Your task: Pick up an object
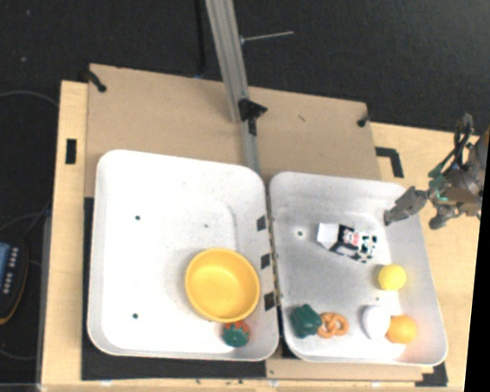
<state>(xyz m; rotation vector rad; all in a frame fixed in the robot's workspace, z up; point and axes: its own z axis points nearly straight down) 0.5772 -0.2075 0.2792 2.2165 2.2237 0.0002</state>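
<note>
Two bins (124, 187) hold a yellow bowl (222, 284) and small toys (346, 240).

From my console I read two white bins: the left bin (140, 197) is faintly speckled with dark dots, the right bin (314, 202) a slightly greyer white. A bright yellow bowl (223, 284) sits in the left one, with a small green-and-red piece (236, 334) by it. In the right bin I see a white box with black patches and a touch of red (346, 241), a yellow ball (391, 277), an orange ball (402, 329), a white lump (376, 321), a dark green block (305, 321) and an orange-brown pretzel shape (332, 325). The table (166, 122) is pale tan cardboard and wood. The gripper (426, 210) looks grey with teal flecks.
</note>
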